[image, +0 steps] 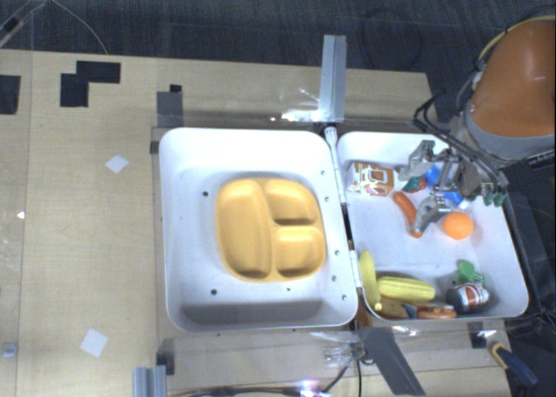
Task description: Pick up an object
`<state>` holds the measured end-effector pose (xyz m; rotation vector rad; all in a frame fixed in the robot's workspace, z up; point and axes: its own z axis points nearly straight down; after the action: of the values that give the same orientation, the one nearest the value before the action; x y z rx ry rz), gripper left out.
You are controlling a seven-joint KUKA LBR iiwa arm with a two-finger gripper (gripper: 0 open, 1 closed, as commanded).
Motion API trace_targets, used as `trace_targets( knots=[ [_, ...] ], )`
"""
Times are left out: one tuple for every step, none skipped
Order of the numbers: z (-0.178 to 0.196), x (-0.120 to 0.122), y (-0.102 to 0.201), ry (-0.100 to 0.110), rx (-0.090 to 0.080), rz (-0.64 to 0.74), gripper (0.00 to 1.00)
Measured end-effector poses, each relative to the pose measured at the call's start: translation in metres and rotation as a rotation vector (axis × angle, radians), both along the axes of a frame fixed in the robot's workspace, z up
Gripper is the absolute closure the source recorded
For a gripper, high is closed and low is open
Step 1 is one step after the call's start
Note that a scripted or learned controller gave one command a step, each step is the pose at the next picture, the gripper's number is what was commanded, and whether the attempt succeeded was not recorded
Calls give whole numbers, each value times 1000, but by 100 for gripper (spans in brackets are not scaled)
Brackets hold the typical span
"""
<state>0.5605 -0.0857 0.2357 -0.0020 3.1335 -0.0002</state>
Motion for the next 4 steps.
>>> trace_targets(
  knots=[
    [-76, -11, -59, 4, 1, -274, 0],
    [-142, 6, -41, 3, 2, -192, 0],
    [-145, -6, -18, -8, 6, -671, 0],
    [-148, 87, -33, -3, 6, -699, 0]
  ],
)
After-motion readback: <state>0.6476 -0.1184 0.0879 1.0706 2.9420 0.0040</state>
